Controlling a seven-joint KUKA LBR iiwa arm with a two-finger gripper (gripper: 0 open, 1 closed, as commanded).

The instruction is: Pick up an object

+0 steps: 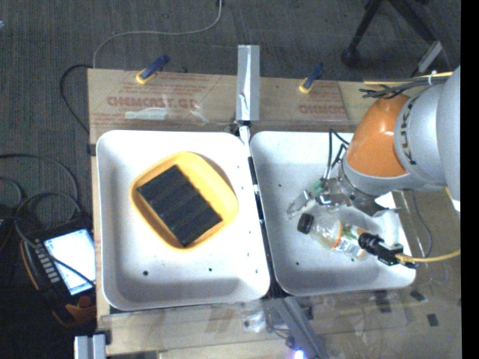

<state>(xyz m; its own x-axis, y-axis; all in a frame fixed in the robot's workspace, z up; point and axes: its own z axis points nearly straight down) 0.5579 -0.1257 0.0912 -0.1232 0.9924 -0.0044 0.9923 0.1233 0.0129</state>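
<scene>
The desk (179, 103) is a brown board with faint red lettering, two blue and yellow clamps (152, 69) fixed along its far edge and a grey metal strip (248, 81) standing between them. It carries two white bins side by side. The left bin (112, 275) holds a yellow dish (185, 199) with a dark ribbed pad lying in it. In the right bin (299, 268) a clear plastic bottle (329, 230) with a dark cap lies on its side, near the middle. The tool (323, 191) hangs just above the bottle's far end; whether it is wide or narrow cannot be told. Around the desk is dark grey carpet (45, 36), with cables, a chair base at the far right and a lit screen (67, 259) at the left.
</scene>
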